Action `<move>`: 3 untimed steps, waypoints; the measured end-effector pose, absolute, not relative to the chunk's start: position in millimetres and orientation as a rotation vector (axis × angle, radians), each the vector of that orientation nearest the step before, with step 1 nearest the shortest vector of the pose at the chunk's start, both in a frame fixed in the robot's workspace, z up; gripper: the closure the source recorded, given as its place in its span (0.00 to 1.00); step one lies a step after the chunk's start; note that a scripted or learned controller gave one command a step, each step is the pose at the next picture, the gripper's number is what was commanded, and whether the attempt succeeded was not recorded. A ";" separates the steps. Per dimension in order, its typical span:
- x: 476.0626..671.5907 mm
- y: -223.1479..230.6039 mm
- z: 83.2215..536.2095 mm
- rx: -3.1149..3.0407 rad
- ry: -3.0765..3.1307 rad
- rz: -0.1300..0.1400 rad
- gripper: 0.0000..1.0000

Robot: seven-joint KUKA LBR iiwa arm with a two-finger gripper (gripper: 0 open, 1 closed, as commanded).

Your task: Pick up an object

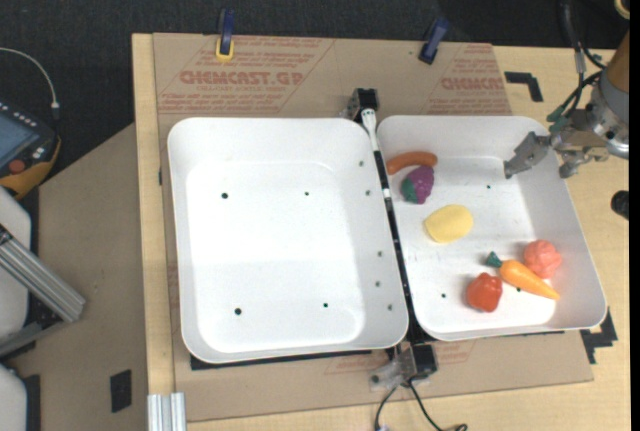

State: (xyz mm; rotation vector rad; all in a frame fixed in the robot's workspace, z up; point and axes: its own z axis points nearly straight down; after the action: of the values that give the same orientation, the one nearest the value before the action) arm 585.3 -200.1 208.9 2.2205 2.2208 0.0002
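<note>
The right bin (pixel 575 219) holds several toy foods. An orange sausage (pixel 412 161) lies at its far left, with a purple piece (pixel 418 184) just in front of it. A yellow lemon-like piece (pixel 448 223) sits in the middle. Near the front right are a pink piece (pixel 542 256), an orange carrot (pixel 528 279) and a red pepper (pixel 484 292). My gripper (pixel 547 159) hovers over the bin's far right corner, open, with its fingers (pixel 522 157) spread and nothing between them. It is well apart from every object.
The left bin (pixel 190 219) lies beside the right one, and a black divider strip (pixel 385 209) runs between them. Both rest on a cardboard sheet (pixel 300 69) held by clamps at the back. Cables hang near the arm on the right.
</note>
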 end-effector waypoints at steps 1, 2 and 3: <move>513.5 -225.1 121.2 2.234 2.223 -0.008 0.00; 528.9 -185.1 81.9 2.221 2.230 -0.001 0.00; 584.9 -196.9 150.1 2.211 2.218 0.006 0.00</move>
State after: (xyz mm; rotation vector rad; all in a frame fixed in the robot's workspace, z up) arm 584.9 -196.9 150.1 2.2114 2.2177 0.0060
